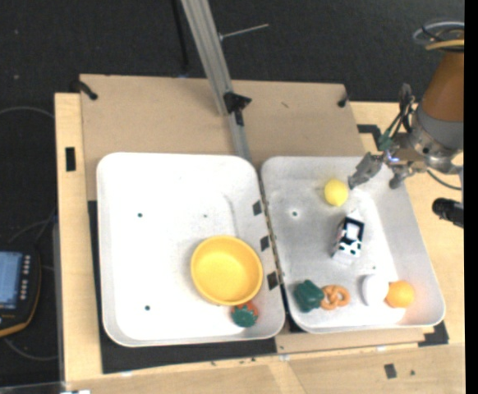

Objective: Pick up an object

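My gripper (380, 171) hangs over the far right edge of the right bin (305, 179), its two fingers spread open and nothing between them. A yellow ball (335, 192) lies just left of the fingers. A black-and-white box (348, 238) sits mid-bin below the ball. Along the near edge lie a dark green piece (307, 295), an orange pretzel-shaped toy (335, 297), a white object (374, 290) and an orange ball (400, 295).
The left bin (149, 195) holds a yellow bowl (227, 270) with a small green and red item (245, 314) at its near side. A metal pole (214, 64) slants up from between the bins. A handheld pendant (5, 290) lies off the bench at left.
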`<state>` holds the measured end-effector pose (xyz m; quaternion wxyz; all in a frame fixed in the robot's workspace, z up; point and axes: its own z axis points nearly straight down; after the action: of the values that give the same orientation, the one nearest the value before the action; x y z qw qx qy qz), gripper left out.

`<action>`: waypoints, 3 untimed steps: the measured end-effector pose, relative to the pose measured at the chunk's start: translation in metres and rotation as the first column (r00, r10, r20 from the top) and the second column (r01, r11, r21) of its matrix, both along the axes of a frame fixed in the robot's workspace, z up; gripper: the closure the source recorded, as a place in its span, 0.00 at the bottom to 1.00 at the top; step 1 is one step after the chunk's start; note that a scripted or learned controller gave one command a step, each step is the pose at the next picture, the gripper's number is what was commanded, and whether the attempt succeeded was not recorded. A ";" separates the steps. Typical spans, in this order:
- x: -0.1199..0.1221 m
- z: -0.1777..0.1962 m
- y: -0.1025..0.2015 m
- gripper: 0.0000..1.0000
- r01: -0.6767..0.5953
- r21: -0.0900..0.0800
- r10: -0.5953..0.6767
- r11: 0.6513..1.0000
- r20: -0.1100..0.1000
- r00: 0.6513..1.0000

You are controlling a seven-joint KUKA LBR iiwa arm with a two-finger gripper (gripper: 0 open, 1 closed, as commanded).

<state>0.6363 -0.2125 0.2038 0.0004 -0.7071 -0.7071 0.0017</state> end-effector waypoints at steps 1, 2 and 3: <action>0.009 -0.056 0.001 0.00 -0.003 0.000 0.003 1.000 -0.001 1.000; 0.010 -0.040 0.000 1.00 -0.004 -0.003 0.004 1.000 0.007 1.000; 0.021 0.011 0.001 1.00 -0.004 0.000 0.004 1.000 0.011 1.000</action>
<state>0.6573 -0.2114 0.2148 -0.0035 -0.7059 -0.7083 -0.0019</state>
